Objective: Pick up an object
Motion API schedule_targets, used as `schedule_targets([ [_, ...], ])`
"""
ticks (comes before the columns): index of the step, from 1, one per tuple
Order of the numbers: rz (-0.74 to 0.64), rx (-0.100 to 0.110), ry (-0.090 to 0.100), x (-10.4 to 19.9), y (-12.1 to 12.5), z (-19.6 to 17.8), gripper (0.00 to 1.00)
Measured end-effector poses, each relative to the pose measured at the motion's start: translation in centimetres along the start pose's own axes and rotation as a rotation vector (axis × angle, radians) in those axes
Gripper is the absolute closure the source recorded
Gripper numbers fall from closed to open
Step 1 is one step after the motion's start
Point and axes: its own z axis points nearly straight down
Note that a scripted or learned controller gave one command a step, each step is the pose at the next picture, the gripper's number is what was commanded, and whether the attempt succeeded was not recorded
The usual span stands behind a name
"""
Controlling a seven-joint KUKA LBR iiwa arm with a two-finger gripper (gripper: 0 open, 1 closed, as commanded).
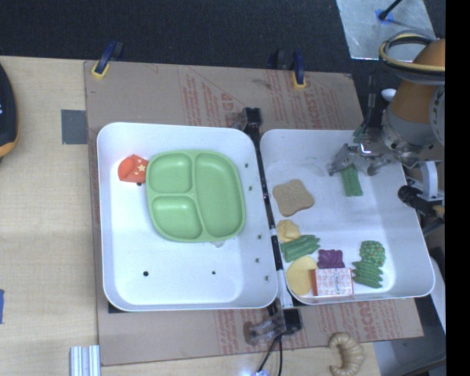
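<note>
Tool [352, 163], fingers spread wide, sits over the small flat green plastic strip [351, 182] at the right white bin's [399, 233] far end; a shallow pinch could skid off it.

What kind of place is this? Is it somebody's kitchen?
Probably not a kitchen: it looks like a robot test bench. Two white bins sit on cardboard clamped to a table, toy food lies in one, and a robot arm's tool reaches in.

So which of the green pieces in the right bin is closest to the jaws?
The green stick, lying alone in the right bin's upper part, directly below the gripper. The green pod and leafy greens sit along the bottom edge.
</note>
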Motion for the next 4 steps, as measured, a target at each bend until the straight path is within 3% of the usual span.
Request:
schedule_targets([
  [1,-0.003,-0.002,-0.001,-0.1,0.1,-1.3,1.00],
  [2,0.005,-0.001,0.001,3.4,-7.8,-6.4,1.00],
  [3,0.004,-0.004,-0.001,3.3,-7.5,-6.1,0.00],
  [4,0.000,-0.001,0.002,7.7,-10.5,-7.7,0.00],
])
